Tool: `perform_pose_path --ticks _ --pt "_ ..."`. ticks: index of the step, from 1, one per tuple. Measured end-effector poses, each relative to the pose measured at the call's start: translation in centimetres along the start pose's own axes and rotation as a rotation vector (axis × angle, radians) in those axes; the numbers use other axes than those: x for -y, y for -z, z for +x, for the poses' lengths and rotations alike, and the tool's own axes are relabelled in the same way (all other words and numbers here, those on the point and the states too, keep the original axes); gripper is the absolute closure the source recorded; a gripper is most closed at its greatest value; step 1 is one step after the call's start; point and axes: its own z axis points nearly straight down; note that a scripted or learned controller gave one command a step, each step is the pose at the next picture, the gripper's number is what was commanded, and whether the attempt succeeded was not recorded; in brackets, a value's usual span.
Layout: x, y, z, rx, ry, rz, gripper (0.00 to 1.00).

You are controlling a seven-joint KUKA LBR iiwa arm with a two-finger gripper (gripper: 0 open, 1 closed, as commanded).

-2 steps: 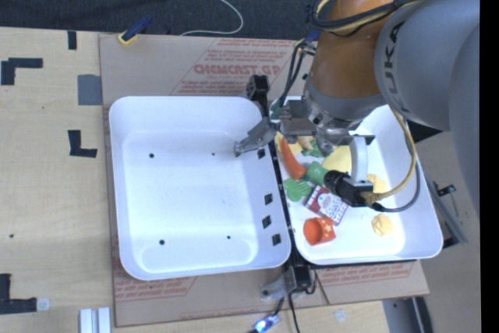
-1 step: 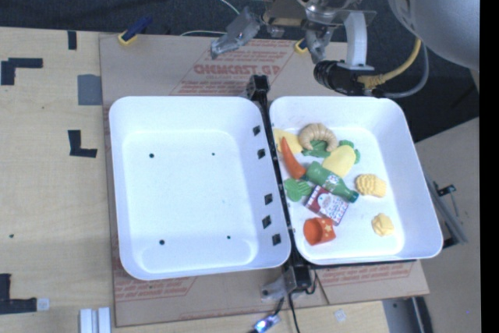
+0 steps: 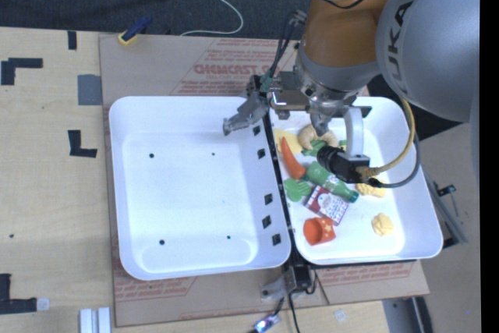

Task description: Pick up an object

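Two white bins (image 3: 125, 121): fingers (image 3: 243, 115), state unclear, left of piled toys (image 3: 323, 183).

The arm (image 3: 405, 19) runs off the top and right edges, and its bulk covers the right bin's (image 3: 413, 246) far rim. The end effector (image 3: 331, 125) sits over the toy pile, so the yellow piece (image 3: 312, 138) under it is mostly hidden. Can't make out the fingers.

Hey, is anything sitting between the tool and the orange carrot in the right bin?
Nothing visible blocks it. The tool is over the left bin's far right corner; only the adjoining rims lie between it and the carrot.
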Motion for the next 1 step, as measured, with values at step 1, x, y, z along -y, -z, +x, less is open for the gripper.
perform_pose_path --ticks 1 --pt "-1.41 4.54 16.61 -0.009 0.019 -0.017 0.00"
